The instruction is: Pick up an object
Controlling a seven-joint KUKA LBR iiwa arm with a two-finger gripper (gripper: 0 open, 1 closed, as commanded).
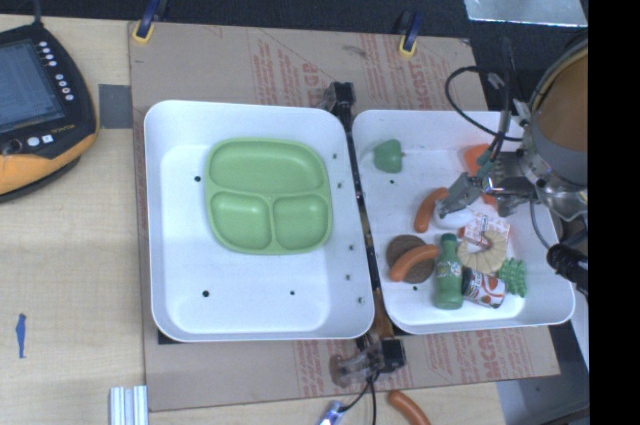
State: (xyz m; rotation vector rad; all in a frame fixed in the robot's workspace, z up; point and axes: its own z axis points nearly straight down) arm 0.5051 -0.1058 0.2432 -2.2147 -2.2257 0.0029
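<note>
The right bin [560,313] holds several toy foods. Among them are a green pepper [387,155], an orange sausage [429,209], a brown round piece [403,246] with an orange hot dog [412,264] against it, a green bottle [447,273], a red-and-white carton [487,253], a green leafy piece [514,275] and an orange piece [475,156]. My gripper [482,201] hangs over the right bin's middle, just above the carton and right of the sausage. Its fingers [458,194] are spread open with nothing between them.
The left bin [180,303] bears a green divided plate [268,194]. A control pendant [40,108] lies at the bench's left edge. Cables [470,88] loop by the arm at the right. Clamps [342,96] join the bins, and an orange item [410,406] lies below them.
</note>
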